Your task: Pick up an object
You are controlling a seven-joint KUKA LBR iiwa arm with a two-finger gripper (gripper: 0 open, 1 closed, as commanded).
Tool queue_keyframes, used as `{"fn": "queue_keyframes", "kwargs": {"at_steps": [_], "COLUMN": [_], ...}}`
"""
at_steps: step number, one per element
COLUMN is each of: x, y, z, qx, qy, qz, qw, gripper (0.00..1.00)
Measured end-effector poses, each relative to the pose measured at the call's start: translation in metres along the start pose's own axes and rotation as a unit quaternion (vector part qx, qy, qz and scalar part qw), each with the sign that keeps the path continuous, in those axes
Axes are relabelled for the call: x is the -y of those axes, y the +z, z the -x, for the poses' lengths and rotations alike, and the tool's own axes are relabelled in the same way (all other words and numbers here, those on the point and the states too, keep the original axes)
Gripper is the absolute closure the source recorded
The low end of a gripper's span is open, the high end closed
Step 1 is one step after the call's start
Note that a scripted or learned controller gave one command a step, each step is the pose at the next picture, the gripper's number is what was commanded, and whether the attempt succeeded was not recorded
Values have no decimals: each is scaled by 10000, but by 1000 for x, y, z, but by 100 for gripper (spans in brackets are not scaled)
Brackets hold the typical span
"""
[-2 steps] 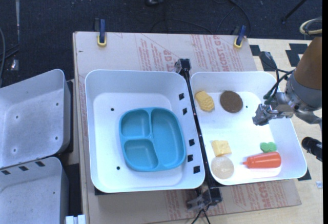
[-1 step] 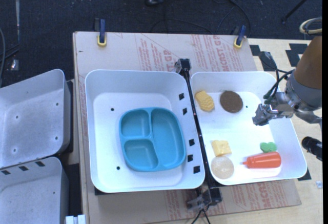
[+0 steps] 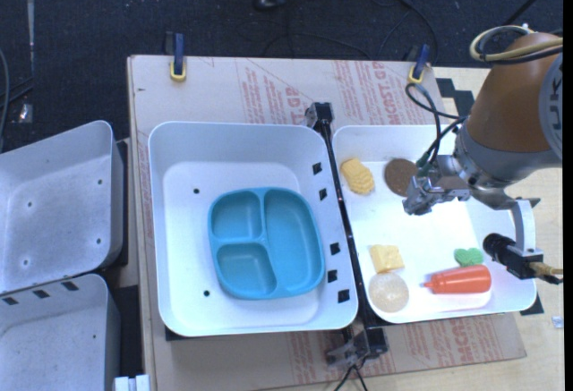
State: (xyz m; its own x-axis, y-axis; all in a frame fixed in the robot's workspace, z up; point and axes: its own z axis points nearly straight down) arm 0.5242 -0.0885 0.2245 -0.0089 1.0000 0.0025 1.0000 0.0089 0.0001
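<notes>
The tool point(image 3: 419, 201) hangs low in the right bin point(image 3: 501, 291), just beside the brown round piece point(image 3: 399, 175); its grip state cannot be told. The yellow oval food point(image 3: 357, 175) lies beyond that piece, the carrot point(image 3: 460, 281) nearer the camera.

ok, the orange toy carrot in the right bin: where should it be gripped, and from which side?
Probably mid-body. The orange toy carrot with the green top lies flat, long axis roughly left-right in the camera view, near the right white bin's front wall. Come straight down with the gripper, closing across its narrow width. The green top and the tapered tip look less secure.
</notes>
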Motion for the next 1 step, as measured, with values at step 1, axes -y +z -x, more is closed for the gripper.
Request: {"fn": "queue_keyframes", "kwargs": {"at_steps": [1], "x": [-12], "y": [7], "z": [-46], "qx": [6], "qy": [6], "qz": [0], "qw": [10000], "gripper": [100]}}
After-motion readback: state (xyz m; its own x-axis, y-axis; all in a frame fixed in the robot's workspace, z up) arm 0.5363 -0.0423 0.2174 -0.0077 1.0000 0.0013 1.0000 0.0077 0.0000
